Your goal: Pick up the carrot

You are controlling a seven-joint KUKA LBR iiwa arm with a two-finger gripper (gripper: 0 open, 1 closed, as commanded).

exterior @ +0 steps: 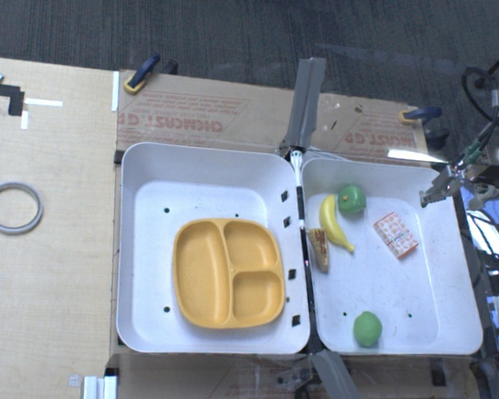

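Observation:
A short brown-orange oblong piece (319,248) lies against the left wall of the right bin (451,281), just below the banana (334,223). I cannot tell whether it is the carrot. My gripper (441,187) hangs over the far right corner of the right bin, well to the right of that piece and apart from every object. Nothing shows between its fingers.
The right bin also holds a green apple (351,200), a small orange patterned box (396,234) and a green round fruit (368,328). A yellow divided plate (193,268) lies in the left bin (146,185). A tape roll (11,207) rests on the bench at left.

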